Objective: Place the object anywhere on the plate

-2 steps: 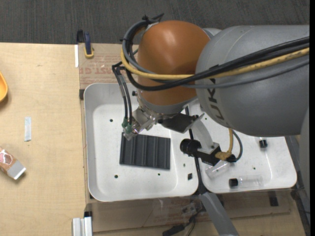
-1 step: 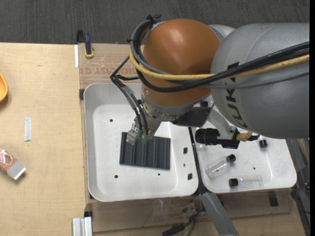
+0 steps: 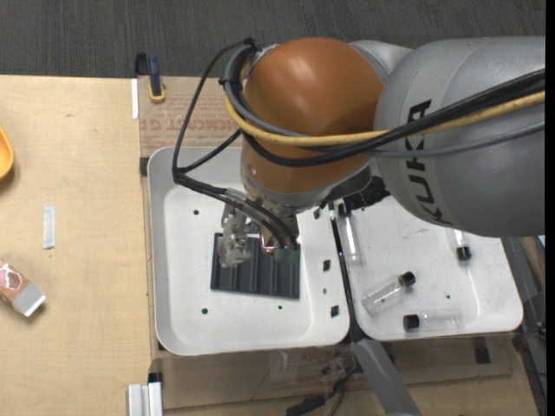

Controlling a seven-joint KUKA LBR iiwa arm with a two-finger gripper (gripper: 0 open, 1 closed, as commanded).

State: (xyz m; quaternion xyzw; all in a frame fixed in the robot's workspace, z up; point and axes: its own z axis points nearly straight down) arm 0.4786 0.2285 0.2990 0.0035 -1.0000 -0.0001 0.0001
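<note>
A: Camera view first. Where is the arm?

B: The arm comes in from the right, and its orange band hangs over the far half of the left bin. Black and yellow cables loop around the band.

A: And the gripper?

B: The gripper points down over the left edge of the plate, very close to it or touching it; I cannot tell which. Whether it is released or clenched I cannot tell either, because the wrist and cables crowd it.

A: Where does the plate lie?

B: The plate is a dark ribbed rectangle, flat on the floor of the left bin, around the middle and nearer the front edge.

A: And the object?

B: I see clear vials with black caps in the right bin. One vial lies tilted near the middle. A second vial lies by the front edge. A third vial sits toward the right edge. A fourth vial lies along the left wall. I cannot make out anything held in the gripper
</note>
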